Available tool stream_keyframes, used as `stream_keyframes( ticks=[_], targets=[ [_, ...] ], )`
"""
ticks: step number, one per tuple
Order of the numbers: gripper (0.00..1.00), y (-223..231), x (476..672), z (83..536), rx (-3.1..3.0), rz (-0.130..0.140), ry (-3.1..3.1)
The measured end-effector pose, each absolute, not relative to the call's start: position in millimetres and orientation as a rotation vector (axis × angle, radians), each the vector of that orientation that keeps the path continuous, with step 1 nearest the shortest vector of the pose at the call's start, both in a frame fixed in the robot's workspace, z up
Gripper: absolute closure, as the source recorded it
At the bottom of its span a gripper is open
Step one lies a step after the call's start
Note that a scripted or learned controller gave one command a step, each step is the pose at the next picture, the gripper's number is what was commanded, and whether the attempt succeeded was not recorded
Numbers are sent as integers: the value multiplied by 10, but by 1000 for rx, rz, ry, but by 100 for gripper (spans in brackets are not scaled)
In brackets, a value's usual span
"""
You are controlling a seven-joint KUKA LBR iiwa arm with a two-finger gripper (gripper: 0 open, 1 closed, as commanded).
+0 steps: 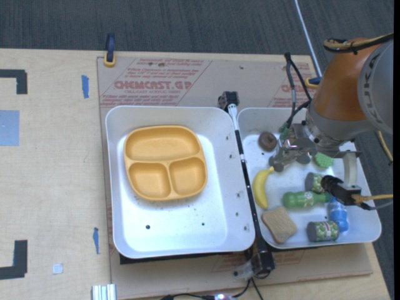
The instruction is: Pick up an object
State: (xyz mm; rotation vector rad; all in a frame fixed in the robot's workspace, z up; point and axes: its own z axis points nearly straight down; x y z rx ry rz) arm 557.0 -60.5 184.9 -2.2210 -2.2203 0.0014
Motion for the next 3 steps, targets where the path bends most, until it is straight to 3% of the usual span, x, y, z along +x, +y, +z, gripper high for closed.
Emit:
stream_keyframes(
  ticks=[1, 2, 3],
  targets=[
    [100, -135, 6578, 1853, -2220, -1, -2225],
    [100, 1154, 6666, 1754, -2218, -5, -2226],
    [100, 1913, 6564, 2025, -2219, -5, -2226]
  ],
)
